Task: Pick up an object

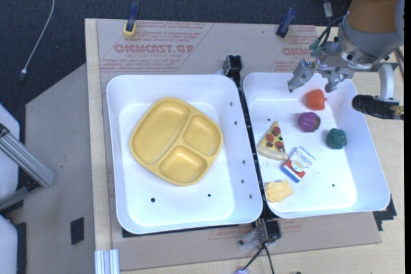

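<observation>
Starting at the left, the left bin [122,138] holds a yellow divided plate [176,140] with three compartments, lying flat near the bin's middle. A black clip [232,65] sits at the top of the seam between the two bins.

Across the seam, the right bin [359,196] carries the loose items. Closest to the seam is a toy pizza slice [273,140], with a small red, white and blue carton [298,163] just beside it to the lower right, and a pale yellow ridged piece [279,190] below both, near the bin's front. Further right lies a purple round toy [309,120], and beyond it a dark green lump [336,138].

An orange-red round toy [314,99] sits toward the back of the right bin, just above the purple one. The gripper [316,78] hangs just above and behind it, its two grey fingers spread apart with nothing between them; one finger [299,77] points down to the toy's upper left, the other stands close over the toy's top right. The toy lies on the bin floor, ungrasped. The arm [376,3] rises toward the upper right.
</observation>
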Action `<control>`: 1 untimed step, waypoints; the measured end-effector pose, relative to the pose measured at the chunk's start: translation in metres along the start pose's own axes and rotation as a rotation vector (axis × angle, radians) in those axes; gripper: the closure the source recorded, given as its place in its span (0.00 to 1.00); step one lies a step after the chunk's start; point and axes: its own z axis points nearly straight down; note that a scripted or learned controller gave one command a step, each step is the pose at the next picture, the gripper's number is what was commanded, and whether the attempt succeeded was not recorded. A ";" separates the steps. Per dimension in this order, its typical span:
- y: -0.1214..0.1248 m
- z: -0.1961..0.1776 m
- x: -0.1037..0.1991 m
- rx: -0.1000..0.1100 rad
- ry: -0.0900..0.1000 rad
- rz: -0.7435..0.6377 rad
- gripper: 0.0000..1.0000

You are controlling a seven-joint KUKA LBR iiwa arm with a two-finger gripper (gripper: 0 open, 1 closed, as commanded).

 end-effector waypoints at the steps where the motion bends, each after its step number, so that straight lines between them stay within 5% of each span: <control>1: 0.002 -0.007 0.000 -0.013 -0.001 -0.002 0.00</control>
